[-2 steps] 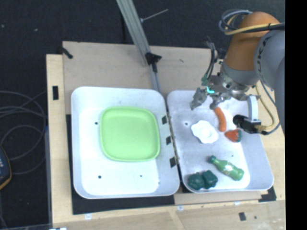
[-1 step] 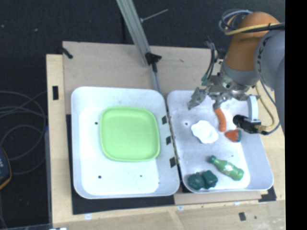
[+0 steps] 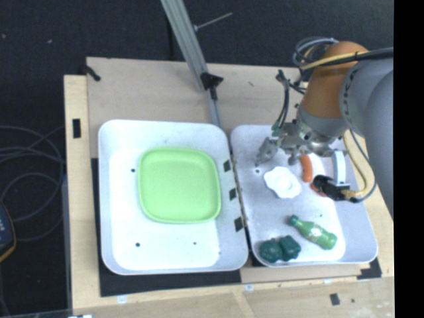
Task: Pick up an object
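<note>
Looking down on the counter [image 3: 79, 197], we see two shallow white bins side by side, both smooth plastic with rounded corners. The left bin [image 3: 119, 244] carries a pale green plate [image 3: 179, 185], square with soft corners and a matte surface, lying flat near its middle.

The right bin [image 3: 358, 244] holds the loose things. A small white lump [image 3: 283, 182], irregular and glossy, lies in its upper middle. Just right of it sits a short orange piece [image 3: 307, 169], sausage-shaped, partly under the arm's wrist. Lower down, a green bottle [image 3: 313, 232] with a white label lies on its side, tilted. Near the front rim rests a dark green block [image 3: 279, 249], lumpy and dull, close to the bottle but apart from it.

The grey arm with its orange band [image 3: 328, 88] reaches in from the right, and its jaws [image 3: 285, 148] hang over the bin's upper part, just above the white lump. We cannot tell how wide the jaws stand, and we see nothing between them. Cables loop round the wrist. A ribbed metal rail [image 3: 182, 28] slants down from the top toward the gap between the bins.
</note>
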Robot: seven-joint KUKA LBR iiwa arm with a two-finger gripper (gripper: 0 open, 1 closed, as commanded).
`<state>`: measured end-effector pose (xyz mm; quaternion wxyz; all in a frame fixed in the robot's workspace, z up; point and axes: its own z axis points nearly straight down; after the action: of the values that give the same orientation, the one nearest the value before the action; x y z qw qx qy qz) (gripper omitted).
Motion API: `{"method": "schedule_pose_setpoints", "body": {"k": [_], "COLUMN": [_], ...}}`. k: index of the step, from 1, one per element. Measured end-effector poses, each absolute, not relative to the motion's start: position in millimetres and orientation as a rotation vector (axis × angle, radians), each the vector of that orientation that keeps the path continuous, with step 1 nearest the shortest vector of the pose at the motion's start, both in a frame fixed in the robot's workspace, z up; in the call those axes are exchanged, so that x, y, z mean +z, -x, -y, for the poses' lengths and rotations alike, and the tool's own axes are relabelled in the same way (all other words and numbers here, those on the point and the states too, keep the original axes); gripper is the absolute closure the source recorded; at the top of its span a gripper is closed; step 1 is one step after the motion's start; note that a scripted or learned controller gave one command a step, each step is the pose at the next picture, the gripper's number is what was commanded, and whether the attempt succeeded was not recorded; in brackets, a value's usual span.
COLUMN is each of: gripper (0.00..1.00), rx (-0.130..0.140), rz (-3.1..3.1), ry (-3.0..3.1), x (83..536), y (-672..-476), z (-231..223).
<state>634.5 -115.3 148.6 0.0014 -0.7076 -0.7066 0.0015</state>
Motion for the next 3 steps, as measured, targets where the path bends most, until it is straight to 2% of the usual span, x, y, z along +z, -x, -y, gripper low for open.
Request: {"method": "schedule_pose_setpoints", "body": {"k": [1, 2, 3], "gripper": [0.00, 1.00, 1.00], "rx": [0.002, -0.003, -0.005], "rz": [2.220, 2.221, 2.224], "ry": [2.222, 2.225, 2.225], "x": [99.3, 112.0, 166.9], "y": [-634.0, -635.2, -627.6], "z": [115.9, 116.4, 112.4]}}
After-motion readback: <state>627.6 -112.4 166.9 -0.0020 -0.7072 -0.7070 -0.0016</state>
